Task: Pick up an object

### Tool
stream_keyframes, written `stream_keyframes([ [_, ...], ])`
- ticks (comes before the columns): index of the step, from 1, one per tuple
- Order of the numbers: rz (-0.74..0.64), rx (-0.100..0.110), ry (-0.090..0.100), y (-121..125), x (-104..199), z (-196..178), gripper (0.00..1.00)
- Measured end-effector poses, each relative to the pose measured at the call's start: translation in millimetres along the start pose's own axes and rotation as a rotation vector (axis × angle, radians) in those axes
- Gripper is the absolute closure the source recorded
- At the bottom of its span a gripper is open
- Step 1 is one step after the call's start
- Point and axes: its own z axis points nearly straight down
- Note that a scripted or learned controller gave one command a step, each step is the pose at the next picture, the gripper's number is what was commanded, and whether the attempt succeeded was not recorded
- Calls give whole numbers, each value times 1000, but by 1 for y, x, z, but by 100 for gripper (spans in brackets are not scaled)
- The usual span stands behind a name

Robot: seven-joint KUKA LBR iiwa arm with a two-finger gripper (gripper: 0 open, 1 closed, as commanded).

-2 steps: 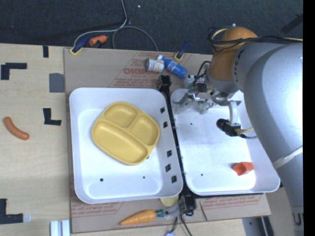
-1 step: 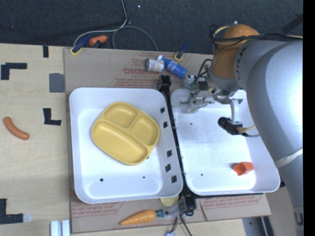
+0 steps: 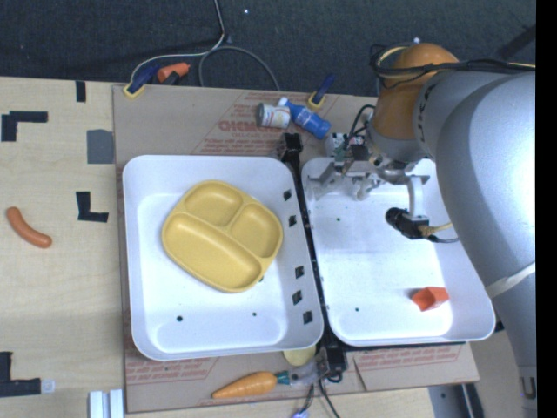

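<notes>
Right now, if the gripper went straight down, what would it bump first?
Probably the bare floor of the right bin. The gripper hangs near its top edge, and the orange block lies off to the side. Depth is hard to judge.

Both bins [image 3: 139,259] look like smooth white plastic w/ a slight sheen; the yellow tray [image 3: 223,234] is matt plastic. Arm [image 3: 487,164] has a smooth grey satin shell, glossy orange band. Bench [image 3: 52,303] is pale wood, w/ matt brown cardboard [image 3: 244,124] under bins.
</notes>
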Motion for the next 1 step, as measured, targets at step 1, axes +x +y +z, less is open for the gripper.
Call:
stream_keyframes([
  [1,2,3,1,-1,2,10,0],
])
